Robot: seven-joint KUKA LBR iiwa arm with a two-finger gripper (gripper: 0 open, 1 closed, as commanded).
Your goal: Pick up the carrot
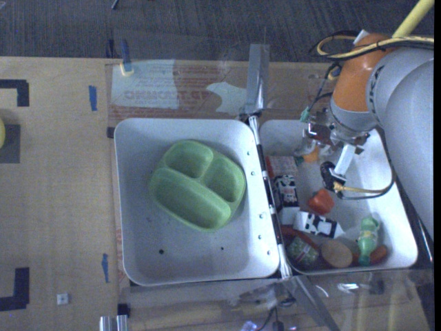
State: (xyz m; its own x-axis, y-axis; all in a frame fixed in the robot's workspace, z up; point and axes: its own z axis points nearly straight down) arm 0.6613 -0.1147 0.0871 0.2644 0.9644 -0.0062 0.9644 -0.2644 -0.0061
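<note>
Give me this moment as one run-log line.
arm: over right bin | gripper: low near bin's back-left, grasp unclear | carrot: not confirmed held | left bin: green divided plate

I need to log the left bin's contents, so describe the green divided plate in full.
The green divided plate is a light green, matte, plastic-looking dish with rounded corners. Raised ridges split it into three compartments: one long one along its lower-left side and two smaller ones on the upper right. It lies flat, right side up, turned at a slant to the bin's walls, on the floor of the left bin, towards the far half. It touches only the bin floor, and nothing lies in its compartments.
</note>
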